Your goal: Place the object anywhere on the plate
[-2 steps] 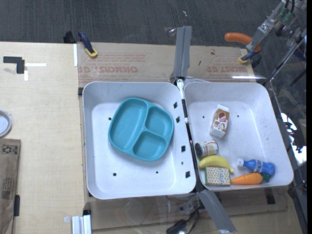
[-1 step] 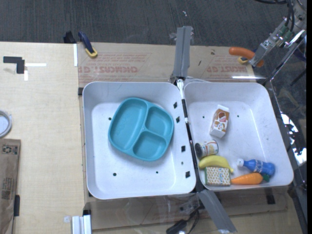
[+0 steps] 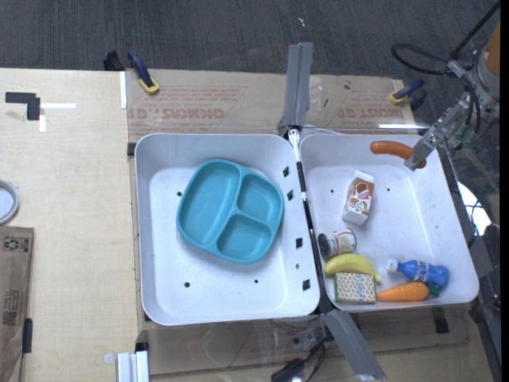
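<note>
A blue three-compartment plate (image 3: 231, 211) lies in the left bin (image 3: 159, 293), with nothing on it. The right bin (image 3: 441, 205) holds an orange sausage (image 3: 390, 146) at its far edge, a small white carton (image 3: 359, 198), a little jar (image 3: 340, 241), a banana (image 3: 352, 264), a cracker box (image 3: 355, 287), a carrot (image 3: 403, 293) and a blue bottle (image 3: 421, 272). My gripper (image 3: 417, 157) hangs at the far right corner of the right bin, just right of the sausage's end. I see nothing held in it.
A grey divider post (image 3: 298, 86) rises between the bins at the back. Clamps (image 3: 143, 74) sit on the cardboard behind. Cables (image 3: 421, 58) run by the arm at upper right. A tape roll (image 3: 4, 203) lies on the bench at far left.
</note>
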